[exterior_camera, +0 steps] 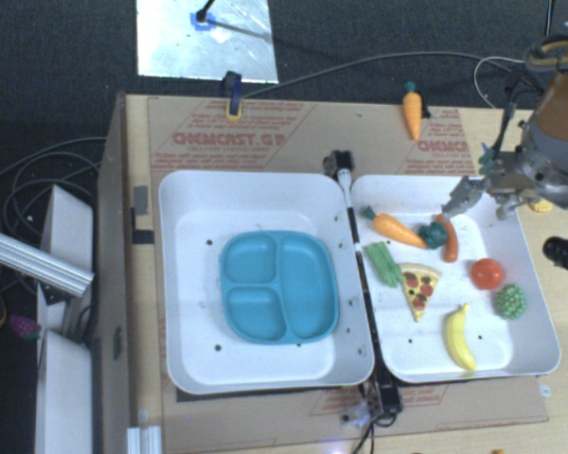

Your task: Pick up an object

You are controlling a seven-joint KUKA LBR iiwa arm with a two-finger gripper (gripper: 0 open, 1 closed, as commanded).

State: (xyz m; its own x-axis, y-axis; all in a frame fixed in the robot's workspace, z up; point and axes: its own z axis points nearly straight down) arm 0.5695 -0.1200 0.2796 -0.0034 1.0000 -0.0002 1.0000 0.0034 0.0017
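item: toy carrot (399, 230), right bin (540, 348); you are facing light, rigid, slick plastic, so grip mid-body. gripper (483, 195) is hovering nearby, fingers spread, holding nothing.

Blue plate (279, 287), yellow banana (459, 339), seemingly red tomato (487, 272).

Robotics lab, cardboard-covered bench (265, 130) with two white bins (194, 216), loose cables (38, 183) left of bench, dark carpet (47, 36) around bench
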